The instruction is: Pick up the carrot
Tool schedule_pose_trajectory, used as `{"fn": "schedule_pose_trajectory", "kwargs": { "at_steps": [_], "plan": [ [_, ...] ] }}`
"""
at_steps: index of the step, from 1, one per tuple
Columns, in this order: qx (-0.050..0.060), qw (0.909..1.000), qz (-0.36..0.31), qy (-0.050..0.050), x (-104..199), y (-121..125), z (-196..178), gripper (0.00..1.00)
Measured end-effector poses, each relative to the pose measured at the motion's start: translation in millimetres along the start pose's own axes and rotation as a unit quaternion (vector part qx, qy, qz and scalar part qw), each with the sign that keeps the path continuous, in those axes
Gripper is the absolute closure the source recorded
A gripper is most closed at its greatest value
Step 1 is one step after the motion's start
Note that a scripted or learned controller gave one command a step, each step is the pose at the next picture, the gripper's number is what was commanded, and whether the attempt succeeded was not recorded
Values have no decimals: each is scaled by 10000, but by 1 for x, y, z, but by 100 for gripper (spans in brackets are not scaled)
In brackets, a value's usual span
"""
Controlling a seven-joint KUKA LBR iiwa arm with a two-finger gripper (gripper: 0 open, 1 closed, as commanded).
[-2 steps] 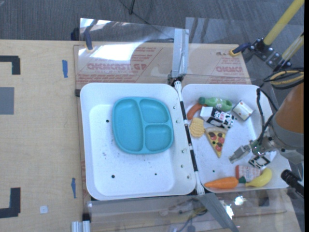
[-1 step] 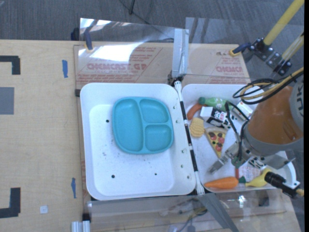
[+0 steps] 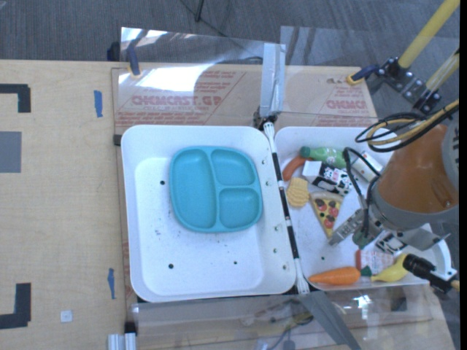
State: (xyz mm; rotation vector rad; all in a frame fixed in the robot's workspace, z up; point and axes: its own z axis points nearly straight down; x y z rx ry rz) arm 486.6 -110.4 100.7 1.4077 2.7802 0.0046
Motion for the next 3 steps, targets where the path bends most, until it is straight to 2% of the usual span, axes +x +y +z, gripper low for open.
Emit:
{"fn": "schedule_pose_trajectory", "kwargs": {
  "at_steps": [1,2,3],
  "plan": [
    [77,9879,1547,82,30,61,-84,100],
    [79,9879,1548,83,30,61,-84,0],
    [82,9910,1332,92,-8,-15,4,0]
  ]
}}
